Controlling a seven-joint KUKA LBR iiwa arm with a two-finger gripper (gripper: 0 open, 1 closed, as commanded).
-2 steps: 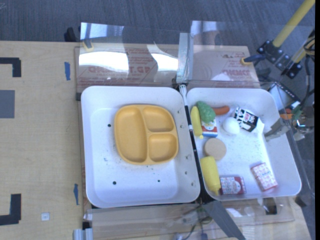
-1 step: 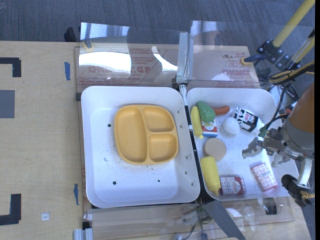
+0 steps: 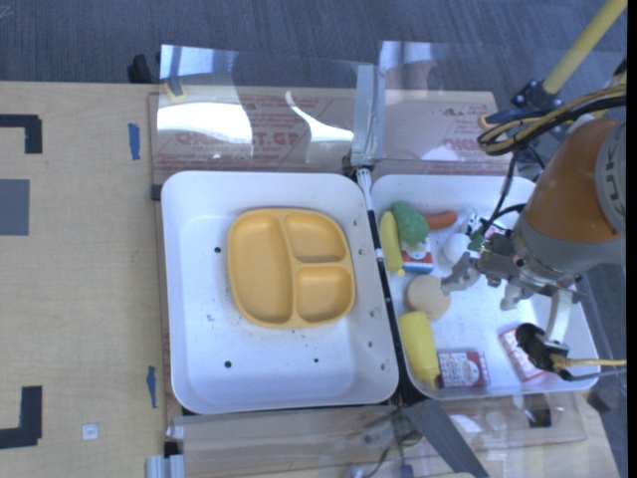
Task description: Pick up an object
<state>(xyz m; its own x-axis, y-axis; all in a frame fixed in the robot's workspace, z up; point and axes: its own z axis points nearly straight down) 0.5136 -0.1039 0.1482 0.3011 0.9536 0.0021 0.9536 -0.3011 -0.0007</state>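
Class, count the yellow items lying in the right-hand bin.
2. A slim yellow corn-like piece lies along the left wall; a larger yellow block lies near the front-left corner. The arm may hide others.

Bright, even overhead light with glare on the clear panels

Strong white reflections sit on the transparent panels point(image 3: 249, 118) behind the two bins, washing out the print beneath them. The left bin point(image 3: 189, 297) is lit flat, with only soft, faint shadow along its inner walls and under the yellow plate point(image 3: 291, 267). The arm point(image 3: 577, 197) looks slightly soft, the carpet point(image 3: 299, 8) above darker, and the focus elsewhere is moderate
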